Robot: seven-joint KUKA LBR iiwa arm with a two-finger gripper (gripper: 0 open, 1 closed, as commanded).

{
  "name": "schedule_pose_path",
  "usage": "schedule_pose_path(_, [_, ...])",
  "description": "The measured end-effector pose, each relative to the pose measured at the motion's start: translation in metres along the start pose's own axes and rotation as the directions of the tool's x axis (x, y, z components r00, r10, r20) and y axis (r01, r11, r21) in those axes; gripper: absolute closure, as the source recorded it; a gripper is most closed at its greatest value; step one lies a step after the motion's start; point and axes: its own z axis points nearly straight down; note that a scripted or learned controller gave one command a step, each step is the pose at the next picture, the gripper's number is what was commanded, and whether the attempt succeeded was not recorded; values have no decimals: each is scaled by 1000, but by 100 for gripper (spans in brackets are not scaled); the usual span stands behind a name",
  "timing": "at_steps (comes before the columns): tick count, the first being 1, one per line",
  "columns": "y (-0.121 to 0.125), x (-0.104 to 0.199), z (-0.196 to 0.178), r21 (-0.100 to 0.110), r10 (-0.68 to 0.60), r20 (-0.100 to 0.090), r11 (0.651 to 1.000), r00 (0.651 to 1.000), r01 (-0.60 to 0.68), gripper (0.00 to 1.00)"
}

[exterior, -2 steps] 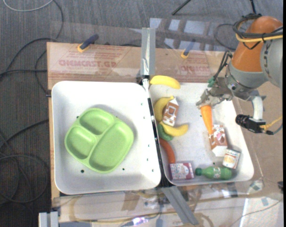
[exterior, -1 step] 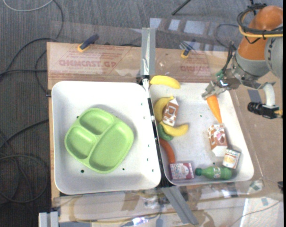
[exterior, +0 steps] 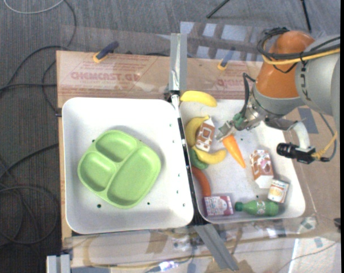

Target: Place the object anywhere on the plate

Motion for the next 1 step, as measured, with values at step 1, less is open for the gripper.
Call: schedule_pose_path(1, [6,63,-32,1,58,1,998,998,-58,100])
